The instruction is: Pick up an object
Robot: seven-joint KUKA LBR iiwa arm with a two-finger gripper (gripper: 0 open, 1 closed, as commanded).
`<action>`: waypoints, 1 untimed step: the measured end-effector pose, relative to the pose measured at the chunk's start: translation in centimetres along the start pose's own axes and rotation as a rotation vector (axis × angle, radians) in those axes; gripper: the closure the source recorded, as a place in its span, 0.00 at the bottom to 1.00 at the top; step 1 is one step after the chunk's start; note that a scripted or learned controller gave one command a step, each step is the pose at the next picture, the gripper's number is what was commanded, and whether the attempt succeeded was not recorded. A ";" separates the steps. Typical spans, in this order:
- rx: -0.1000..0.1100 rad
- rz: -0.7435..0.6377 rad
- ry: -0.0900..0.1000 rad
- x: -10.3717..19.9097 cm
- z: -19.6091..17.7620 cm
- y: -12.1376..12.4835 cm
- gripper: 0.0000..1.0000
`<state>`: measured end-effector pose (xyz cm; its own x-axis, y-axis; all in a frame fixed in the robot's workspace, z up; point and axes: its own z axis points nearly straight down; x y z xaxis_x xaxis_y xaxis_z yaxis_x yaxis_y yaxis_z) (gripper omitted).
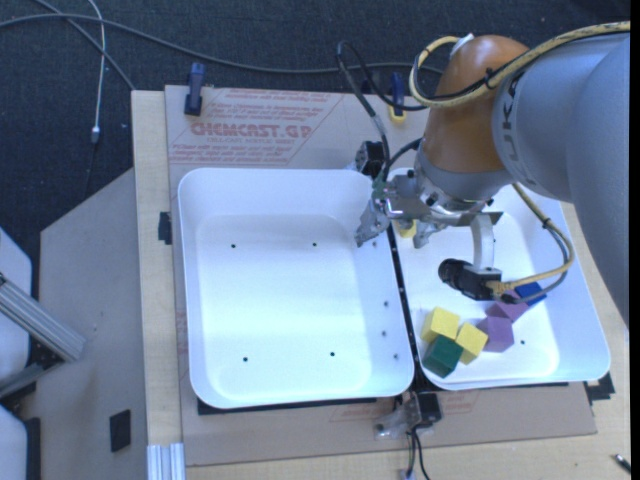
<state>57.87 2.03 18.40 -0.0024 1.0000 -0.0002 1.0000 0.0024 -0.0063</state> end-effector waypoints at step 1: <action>-0.004 0.011 -0.002 -14.0 -1.1 -3.8 0.00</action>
